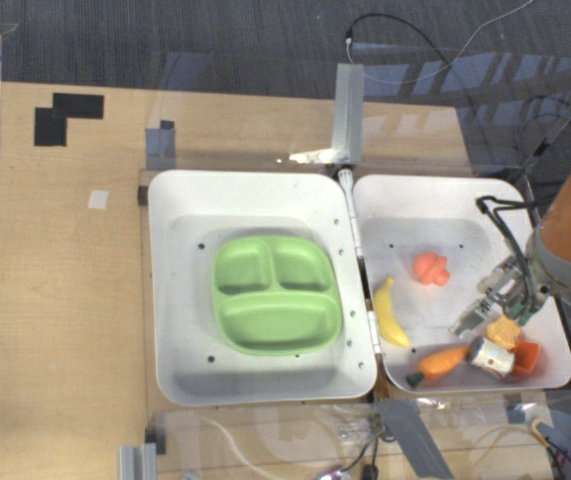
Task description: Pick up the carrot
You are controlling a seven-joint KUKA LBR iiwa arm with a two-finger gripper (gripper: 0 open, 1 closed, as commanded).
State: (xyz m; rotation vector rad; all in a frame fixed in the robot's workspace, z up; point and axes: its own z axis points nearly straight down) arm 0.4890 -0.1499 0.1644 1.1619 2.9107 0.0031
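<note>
Wooden desk [55, 298] carries two white bins, the right bin [465, 193] holding the carrot [438, 363] at its lower edge, unheld, while the hand [480, 313] hovers just upper right, fingers apparently spread, seemingly positioned for approach.

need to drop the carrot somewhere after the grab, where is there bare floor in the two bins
Right bin: bare floor along its far side, beyond the pink toy. Left bin: bare strips around the green plate. Crowded: the right bin's near side, with banana, carrot and gripper.
</note>
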